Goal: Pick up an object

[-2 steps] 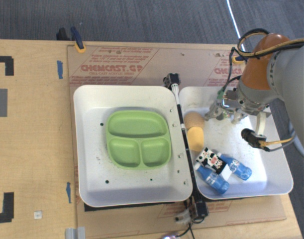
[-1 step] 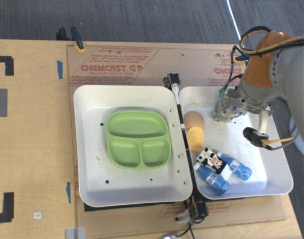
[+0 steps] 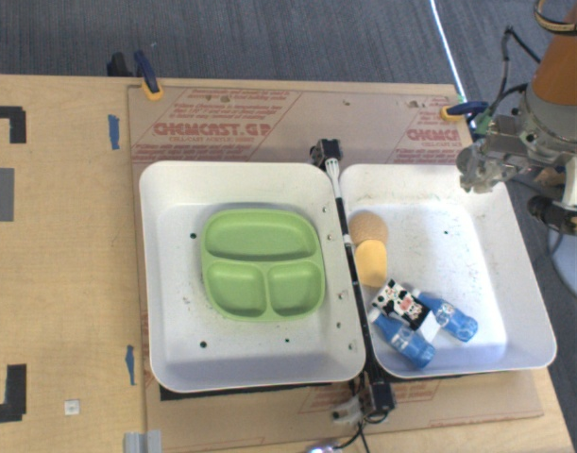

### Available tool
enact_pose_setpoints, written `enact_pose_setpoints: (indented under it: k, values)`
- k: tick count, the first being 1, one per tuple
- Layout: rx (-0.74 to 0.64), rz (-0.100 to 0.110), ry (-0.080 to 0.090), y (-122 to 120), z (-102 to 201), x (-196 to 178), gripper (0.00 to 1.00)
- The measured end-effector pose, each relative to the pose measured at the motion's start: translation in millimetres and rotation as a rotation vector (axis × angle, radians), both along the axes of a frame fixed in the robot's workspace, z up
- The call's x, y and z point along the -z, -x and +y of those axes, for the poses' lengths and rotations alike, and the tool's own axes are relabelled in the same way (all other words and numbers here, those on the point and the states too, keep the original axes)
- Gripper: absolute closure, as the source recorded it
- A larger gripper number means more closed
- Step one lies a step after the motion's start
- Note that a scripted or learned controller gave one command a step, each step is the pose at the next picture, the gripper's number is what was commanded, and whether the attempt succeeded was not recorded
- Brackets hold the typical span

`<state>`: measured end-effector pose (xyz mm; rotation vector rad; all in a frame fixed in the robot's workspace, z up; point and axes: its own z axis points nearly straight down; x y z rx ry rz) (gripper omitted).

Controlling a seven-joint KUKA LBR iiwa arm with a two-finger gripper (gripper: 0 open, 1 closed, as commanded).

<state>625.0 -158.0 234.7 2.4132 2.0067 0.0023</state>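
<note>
**Pincer hovering at the far right corner of the right bin**

Pincer (image 3: 479,170) hanging over the far right rim of the right bin (image 3: 486,253), below the grey wrist and orange band of the arm (image 3: 557,74); impossible to tell whether open or closed, and nothing visibly gripped. Candidate objects lying along the right bin's left and near side, well apart from the pincer: a tan and yellow rounded object (image 3: 369,248) just beside the divider, a black-and-white patterned piece (image 3: 398,303) touching a blue two-pronged toy (image 3: 430,331). Probably staging above the bin before descending. Left bin (image 3: 165,253) carrying a green compartment tray (image 3: 263,262). Standing in the way: the divider clip rail (image 3: 343,253) close beside the yellow object, and the clustered toys crowding each other, likely complicating a clean grasp. Desk (image 3: 52,253) bearing both bins.
</note>
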Motion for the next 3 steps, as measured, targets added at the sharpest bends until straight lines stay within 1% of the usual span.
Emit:
enact_pose_setpoints:
  k: [1, 2, 3]
  values:
    - [0.016, 0.006, -0.003, -9, 75, 18, 1.0]
    - [-0.403, -0.001, 0.002, -40, 30, -24, 1.0]
    - [-0.401, 0.005, -0.003, -30, 96, -2, 1.0]
